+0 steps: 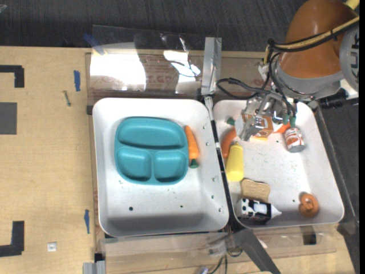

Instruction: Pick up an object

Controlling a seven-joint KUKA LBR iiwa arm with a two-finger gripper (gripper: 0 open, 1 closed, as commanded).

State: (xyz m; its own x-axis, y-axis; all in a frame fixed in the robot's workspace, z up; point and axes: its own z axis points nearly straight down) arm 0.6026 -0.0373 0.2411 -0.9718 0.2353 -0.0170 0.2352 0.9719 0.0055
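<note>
My gripper [258, 119] is low over the back of the right bin [325, 170], hanging from the grey and orange arm [311, 36]. Right under it lies a small orange and yellow item [263, 132], partly hidden by the gripper. A red and white can [293, 140] lies just to its right. A yellow bottle [234, 160] and an orange carrot-like piece [227, 141] lie to its left by the bin wall. Nearer the front are a toast slice [255, 188], a black and white toy [254, 209] and a brown donut [308, 204].
The left bin [114, 210] holds a teal divided plate [151, 149] with a toy carrot [193, 144] at its right edge. A clear plastic sheet [148, 67] stands behind the left bin. Cables [239, 85] trail behind the right bin.
</note>
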